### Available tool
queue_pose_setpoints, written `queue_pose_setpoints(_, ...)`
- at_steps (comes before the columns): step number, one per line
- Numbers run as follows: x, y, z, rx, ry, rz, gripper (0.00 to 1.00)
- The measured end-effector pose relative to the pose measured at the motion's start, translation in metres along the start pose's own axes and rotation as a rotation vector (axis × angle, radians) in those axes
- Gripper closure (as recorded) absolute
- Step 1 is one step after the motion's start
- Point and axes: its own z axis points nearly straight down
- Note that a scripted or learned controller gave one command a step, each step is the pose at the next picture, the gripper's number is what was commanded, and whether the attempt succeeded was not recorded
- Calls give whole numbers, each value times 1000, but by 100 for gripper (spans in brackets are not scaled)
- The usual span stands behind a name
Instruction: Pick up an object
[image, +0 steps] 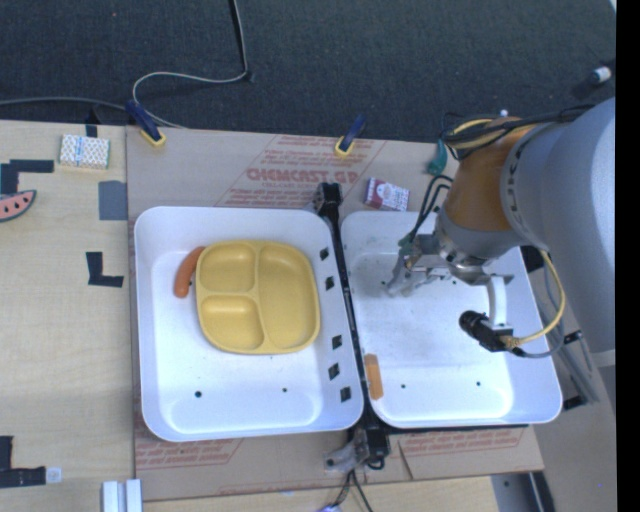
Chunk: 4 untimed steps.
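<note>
The two-finger metal gripper (400, 283) hangs low over the upper left part of the right shallow white plastic bin (450, 400), its thin fingers splayed slightly apart with nothing between them. Above it the grey arm with its orange band (480, 185) fills the right side, with yellow and black cables looping beside it. A small orange carrot-shaped piece (373, 375) lies against that bin's left wall, well apart from the gripper. In the left white bin (230, 410) sits a smooth yellow plastic plate with three compartments (257, 296), rounded at its corners; an orange sausage-shaped piece (185, 272) rests touching its left rim. Both bins sit on brown printed cardboard (290, 170).
</note>
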Motion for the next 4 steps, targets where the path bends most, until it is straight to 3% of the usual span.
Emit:
queue_pose_setpoints(1,0,0,0,0,0,0,0)
queue_pose_setpoints(2,1,-10,28,-1,-3,1,0)
queue_pose_setpoints(3,0,-9,18,-3,-5,2,100)
queue_pose_setpoints(4,1,-9,9,-2,-4,1,100)
